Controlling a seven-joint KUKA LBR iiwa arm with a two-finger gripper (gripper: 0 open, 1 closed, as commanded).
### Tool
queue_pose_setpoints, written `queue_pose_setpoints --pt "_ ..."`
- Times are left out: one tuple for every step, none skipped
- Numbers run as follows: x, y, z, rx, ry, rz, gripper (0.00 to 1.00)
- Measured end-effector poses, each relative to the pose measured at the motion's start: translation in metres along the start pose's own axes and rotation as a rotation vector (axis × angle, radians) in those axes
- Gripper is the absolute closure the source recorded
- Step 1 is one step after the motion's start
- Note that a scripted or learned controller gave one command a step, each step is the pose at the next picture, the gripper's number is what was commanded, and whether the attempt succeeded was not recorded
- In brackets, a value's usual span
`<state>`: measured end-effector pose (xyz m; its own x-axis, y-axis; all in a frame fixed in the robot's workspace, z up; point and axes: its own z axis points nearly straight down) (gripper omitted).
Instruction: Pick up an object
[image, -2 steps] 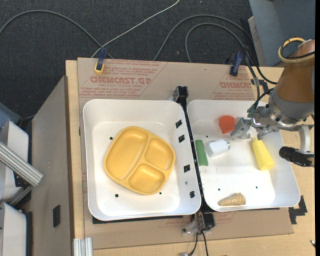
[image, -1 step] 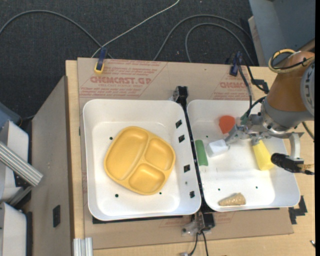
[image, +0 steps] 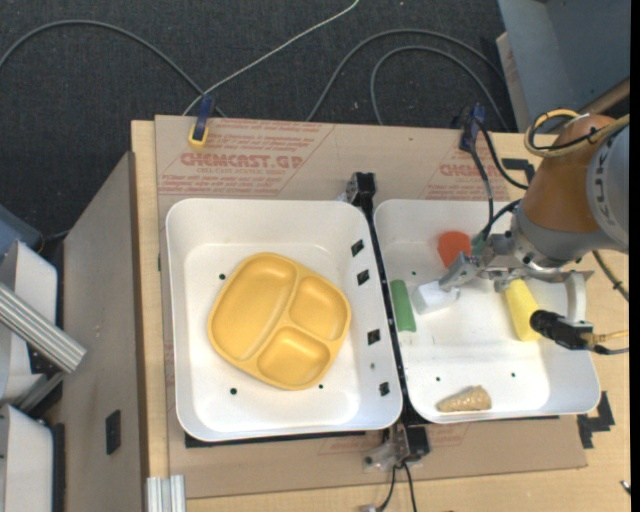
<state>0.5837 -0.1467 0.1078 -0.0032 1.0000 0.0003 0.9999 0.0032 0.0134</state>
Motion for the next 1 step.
queue_pose_setpoints --pt "0.0001 0.0016 -0.0095 -0.006 -0.001 0.001 1.00"
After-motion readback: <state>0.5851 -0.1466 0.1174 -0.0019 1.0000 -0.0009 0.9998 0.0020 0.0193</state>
